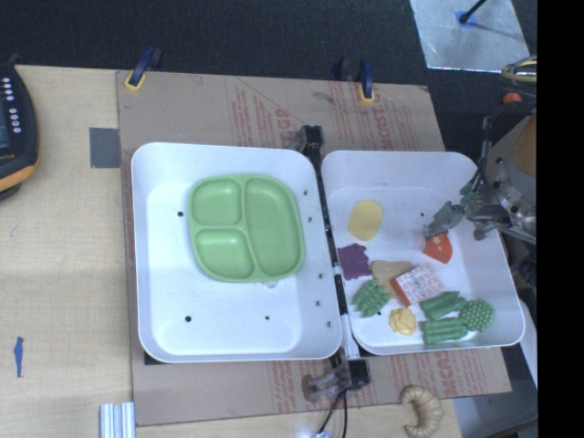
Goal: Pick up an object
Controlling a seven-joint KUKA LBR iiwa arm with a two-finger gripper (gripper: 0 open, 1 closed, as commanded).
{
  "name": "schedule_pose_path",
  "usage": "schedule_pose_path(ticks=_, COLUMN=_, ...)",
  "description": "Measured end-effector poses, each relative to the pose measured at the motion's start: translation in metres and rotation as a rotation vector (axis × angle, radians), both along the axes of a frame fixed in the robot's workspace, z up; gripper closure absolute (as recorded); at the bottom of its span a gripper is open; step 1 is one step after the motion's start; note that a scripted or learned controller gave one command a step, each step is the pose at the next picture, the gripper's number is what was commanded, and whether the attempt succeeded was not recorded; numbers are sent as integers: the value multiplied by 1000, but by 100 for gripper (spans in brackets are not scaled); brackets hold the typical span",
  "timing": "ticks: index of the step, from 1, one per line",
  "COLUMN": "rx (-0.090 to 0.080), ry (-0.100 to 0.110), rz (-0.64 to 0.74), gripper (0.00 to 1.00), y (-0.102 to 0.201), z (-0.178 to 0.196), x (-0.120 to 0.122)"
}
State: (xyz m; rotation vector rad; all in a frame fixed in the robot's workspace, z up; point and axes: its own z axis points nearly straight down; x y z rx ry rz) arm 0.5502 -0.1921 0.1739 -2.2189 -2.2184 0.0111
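Camera view: small red-orange object (439, 248).

Smooth white plastic bins (151, 245) sit on matt brown cardboard (228, 108); the green divided plate (246, 227) looks matt plastic.

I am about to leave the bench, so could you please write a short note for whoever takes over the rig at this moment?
End effector: low over the right bin, near its right wall, just above the red-orange piece; whether it grips anything cannot be told.
Things: the yellow round piece, purple piece, tan wedge, red-and-white box and green vegetable pieces lie in the right bin. The green divided plate sits in the left bin.
Done: nothing visibly lifted.
Left: grasp one piece and raise it.
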Motion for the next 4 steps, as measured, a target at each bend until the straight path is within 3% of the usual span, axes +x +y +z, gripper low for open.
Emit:
schedule_pose_path(ticks=1, rx=4, ry=3, rz=6, gripper=0, y=-1, z=-87, x=12)
schedule_pose_path(ticks=2, rx=0, ry=-12, rz=7, gripper=0, y=-20, z=-81, x=78)
schedule_pose_path(ticks=3, rx=3, ry=-1, rz=3, gripper=0, y=-9, z=-82, x=42)
schedule_pose_path(ticks=4, rx=3, ry=0, rz=4, gripper=0, y=-20, z=-82, x=6)
